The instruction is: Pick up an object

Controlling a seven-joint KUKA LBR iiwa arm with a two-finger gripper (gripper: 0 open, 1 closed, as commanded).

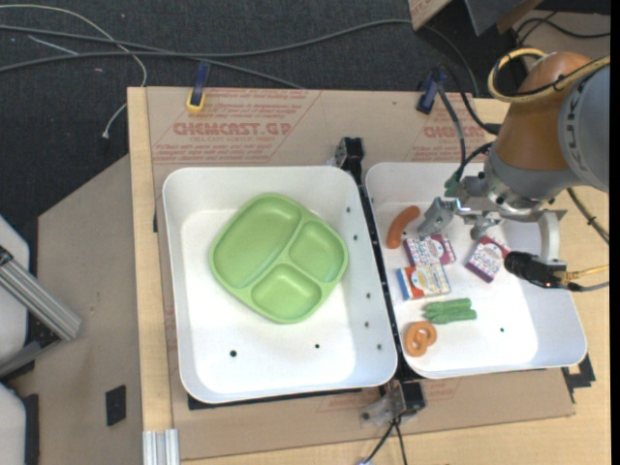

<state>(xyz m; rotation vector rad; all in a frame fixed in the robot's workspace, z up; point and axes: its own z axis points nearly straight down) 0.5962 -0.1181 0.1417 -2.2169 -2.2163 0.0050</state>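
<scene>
Near edge of the counter (291, 417): just cardboard and a clamp, nothing to grab there.
Left bin (184, 260): had a green divided plate (279, 258) sitting about in its middle, well apart from the arm, so I'd guess it wasn't the target.
Right bin (542, 342): all the small stuff was here. Nearest its front-left corner was an orange pretzel-looking toy (419, 336), then a green bean pod (449, 310) just behind it, then a flat snack packet (423, 279) along the left wall.
Mid right bin: purple pouch (429, 252) and a second purple wrapper (485, 259), side by side, right under the tool.
Far left of that bin: orange sausage (399, 226), tilted, near the wall.
Gripper (455, 219): fingers looked spread open with nothing between them, hanging above the gap between the two purple packs.
Target guess: purple pouch, just in front of and below the fingers, apart from them. Probably lined up for a drop straight down.
</scene>
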